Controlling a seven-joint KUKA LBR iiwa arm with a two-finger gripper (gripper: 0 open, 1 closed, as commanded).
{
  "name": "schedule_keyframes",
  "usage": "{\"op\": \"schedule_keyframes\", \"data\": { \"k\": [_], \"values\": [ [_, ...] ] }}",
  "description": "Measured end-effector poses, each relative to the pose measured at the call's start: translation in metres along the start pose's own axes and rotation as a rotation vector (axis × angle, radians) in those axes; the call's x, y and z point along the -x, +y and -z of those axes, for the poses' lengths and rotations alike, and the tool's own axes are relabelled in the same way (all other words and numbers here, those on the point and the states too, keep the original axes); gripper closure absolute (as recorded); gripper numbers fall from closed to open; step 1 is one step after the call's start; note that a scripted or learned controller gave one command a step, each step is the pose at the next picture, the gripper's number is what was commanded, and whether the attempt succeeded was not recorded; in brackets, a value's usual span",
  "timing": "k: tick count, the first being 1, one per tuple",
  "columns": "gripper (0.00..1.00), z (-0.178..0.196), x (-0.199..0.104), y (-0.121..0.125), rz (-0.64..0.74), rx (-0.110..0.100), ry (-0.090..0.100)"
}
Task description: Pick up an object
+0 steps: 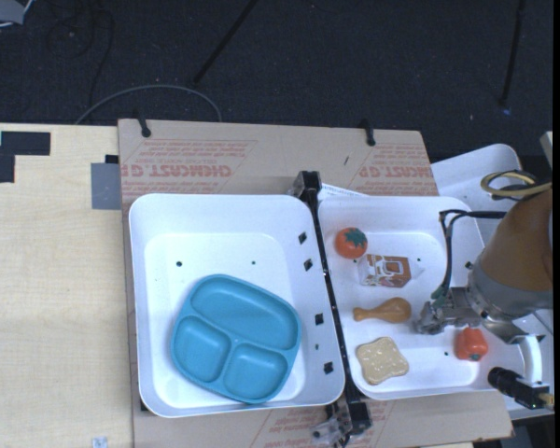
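Step in hand: The arm (515,259) is reaching down into the right bin (420,208) to go for a toy. I think it is at the "getting close" part, not the "lifting" part.

End effector: The end effector (435,317) sits low in the right bin, near its right side. It is small and dark in the picture, so I cannot tell its state. No toy can be seen in its grip.

Closest toy: The chicken leg (385,312) lies just to the left of the end effector, with its fat end pointing that way. I cannot tell if they touch.

Other toys in the right bin: A red ball (470,344) is just below and to the right of the end effector. A slice of bread (382,360) lies near the front. A small snack packet (386,270) and an orange tomato (351,242) are farther back.

Left bin: The left bin (159,222) has a blue plate (235,338) with three parts.

Next move: I think the end effector needs to line up over one toy, likely the chicken leg or the red ball, close on it, then go up.

Watch out: The round ball could roll away.
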State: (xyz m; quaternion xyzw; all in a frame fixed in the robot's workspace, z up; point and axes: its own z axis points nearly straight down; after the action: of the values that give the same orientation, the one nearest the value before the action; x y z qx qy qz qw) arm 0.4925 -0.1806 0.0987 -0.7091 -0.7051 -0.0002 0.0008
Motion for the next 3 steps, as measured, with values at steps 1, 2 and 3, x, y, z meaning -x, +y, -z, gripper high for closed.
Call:
{"op": "schedule_keyframes", "data": {
  "k": [1,2,3],
  "values": [
    [1.00,0.055,-0.002,0.010,0.007,0.002,-0.001],
    [1.00,0.114,-0.007,0.016,0.008,0.002,-0.002],
    [1.00,0.140,-0.006,0.016,0.007,0.000,-0.001]
  ]
}}
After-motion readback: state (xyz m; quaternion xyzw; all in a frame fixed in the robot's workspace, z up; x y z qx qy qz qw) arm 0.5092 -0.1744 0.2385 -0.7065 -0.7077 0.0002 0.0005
